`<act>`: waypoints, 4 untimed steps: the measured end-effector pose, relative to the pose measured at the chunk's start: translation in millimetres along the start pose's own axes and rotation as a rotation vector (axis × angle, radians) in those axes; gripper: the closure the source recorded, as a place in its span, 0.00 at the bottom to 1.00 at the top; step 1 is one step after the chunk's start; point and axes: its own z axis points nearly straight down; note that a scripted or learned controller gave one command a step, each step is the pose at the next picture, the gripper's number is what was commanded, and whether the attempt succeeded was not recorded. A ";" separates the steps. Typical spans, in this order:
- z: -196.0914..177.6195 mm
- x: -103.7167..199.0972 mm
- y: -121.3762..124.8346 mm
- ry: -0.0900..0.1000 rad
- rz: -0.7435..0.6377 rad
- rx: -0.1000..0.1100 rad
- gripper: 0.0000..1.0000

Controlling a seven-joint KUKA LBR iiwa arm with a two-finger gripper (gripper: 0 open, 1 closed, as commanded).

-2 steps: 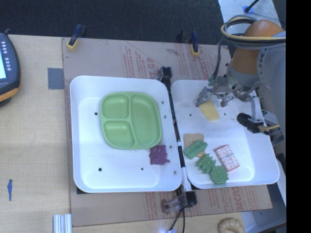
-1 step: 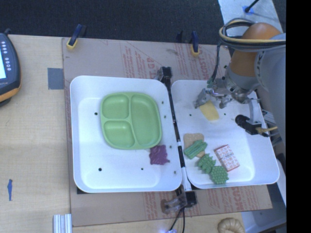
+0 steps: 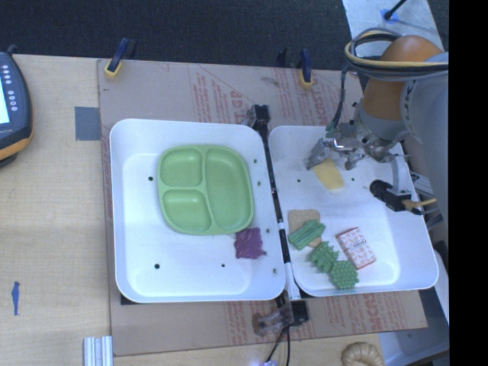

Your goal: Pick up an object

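My gripper (image 3: pixel 332 158) hangs over the far part of the right bin (image 3: pixel 404 280), its two fingers spread apart and open. A pale yellow block (image 3: pixel 330 177) lies on the bin floor just below and in front of the fingertips, and nothing sits between them. Nearer the front of this bin lie a tan cracker (image 3: pixel 303 218), a green pea pod (image 3: pixel 306 234), two knobbly green pieces (image 3: pixel 323 256) (image 3: pixel 343 274) and a red and white packet (image 3: pixel 355 248).
The left bin (image 3: pixel 130 280) bears a green divided plate (image 3: pixel 206 189) and a purple toy (image 3: pixel 248 243) near the middle wall. A handheld control pendant (image 3: pixel 11 105) lies on the bench at far left. Clamps (image 3: pixel 306 69) grip the board's far edge.
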 end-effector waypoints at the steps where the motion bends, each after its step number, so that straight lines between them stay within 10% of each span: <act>1: -0.2 -3.1 0.2 0.000 0.003 -0.002 0.00; 4: 0.0 -1.8 0.0 0.001 0.001 0.000 0.00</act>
